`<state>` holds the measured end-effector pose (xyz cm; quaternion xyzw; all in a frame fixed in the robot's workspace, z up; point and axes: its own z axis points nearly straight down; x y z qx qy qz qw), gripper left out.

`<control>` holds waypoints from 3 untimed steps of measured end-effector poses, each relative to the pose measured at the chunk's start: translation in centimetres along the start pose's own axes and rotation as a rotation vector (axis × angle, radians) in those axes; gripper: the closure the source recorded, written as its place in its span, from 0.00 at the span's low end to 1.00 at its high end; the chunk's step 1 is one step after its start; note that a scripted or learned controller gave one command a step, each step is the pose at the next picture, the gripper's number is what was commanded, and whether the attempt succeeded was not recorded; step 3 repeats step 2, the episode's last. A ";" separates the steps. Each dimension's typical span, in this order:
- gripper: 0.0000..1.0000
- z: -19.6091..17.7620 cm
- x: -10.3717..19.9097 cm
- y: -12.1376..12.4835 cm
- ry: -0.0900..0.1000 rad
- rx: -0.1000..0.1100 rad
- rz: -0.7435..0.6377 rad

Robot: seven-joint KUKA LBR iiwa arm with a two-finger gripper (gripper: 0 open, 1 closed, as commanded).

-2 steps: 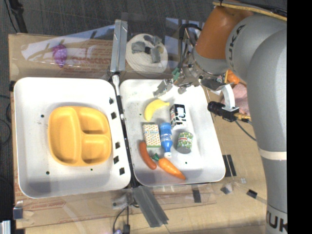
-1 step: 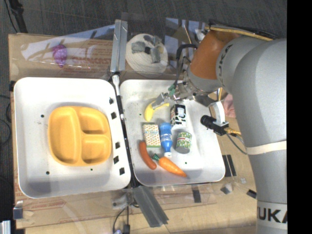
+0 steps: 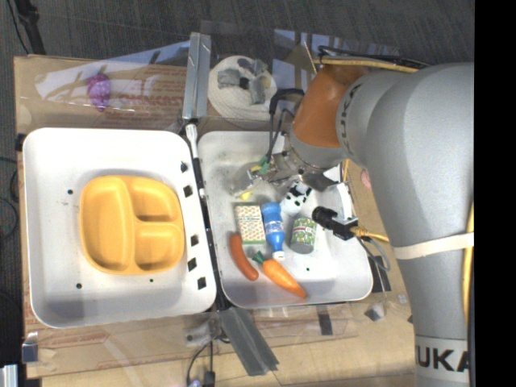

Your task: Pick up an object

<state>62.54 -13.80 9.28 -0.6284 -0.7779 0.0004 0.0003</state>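
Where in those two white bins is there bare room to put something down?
Left bin: bare floor all around the yellow tray, widest below it. Right bin: crowded in the middle by the carrot, bottle and can; a bare patch sits at its lower right corner.

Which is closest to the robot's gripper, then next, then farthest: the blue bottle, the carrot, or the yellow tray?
Measured from the gripper, at the back of the right bin:
1. Blue bottle, mid right bin, just in front of it.
2. Carrot, at that bin's front edge.
3. Yellow tray, over in the left bin.
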 end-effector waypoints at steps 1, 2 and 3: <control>1.00 -1.0 0.0 0.0 0.001 0.002 -0.003; 1.00 -11.6 5.6 0.6 0.000 0.001 -0.058; 1.00 -11.6 5.6 0.6 0.000 0.001 -0.058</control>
